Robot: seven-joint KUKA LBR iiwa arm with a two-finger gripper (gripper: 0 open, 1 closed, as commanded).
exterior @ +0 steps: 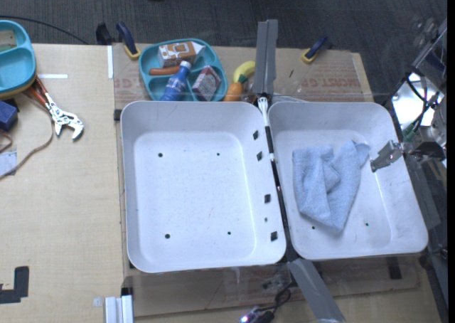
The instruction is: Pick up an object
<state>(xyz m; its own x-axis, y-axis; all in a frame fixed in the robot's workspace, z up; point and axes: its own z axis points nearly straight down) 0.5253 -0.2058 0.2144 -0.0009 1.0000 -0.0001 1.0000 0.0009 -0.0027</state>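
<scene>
I see 1 candidate for the pick: a pale blue cloth (328,183) lying crumpled in the right bin (398,240), left of that bin's centre, with a fold running down toward the near wall. The left bin (142,243) sits touching it along the middle divider.

Risks, as I judge them. The cloth is limp and bunched, so a pinch on a thin edge could slip out on the lift, or only 1 layer could come up and slide free. A descent aimed at the flat near corner could meet bin floor instead of fabric. The cloth's top right corner lies near the gripper (387,156), so a sideways approach could shove the fabric rather than close over it.

Pose. The gripper stands at the right bin's right side, about level with the cloth's upper edge and just beside its corner, apparently not touching. It reaches in from the right, with the arm mostly out of frame. Whether the claw is open or closed, I cannot tell at this size; nothing is seen held in it.
</scene>
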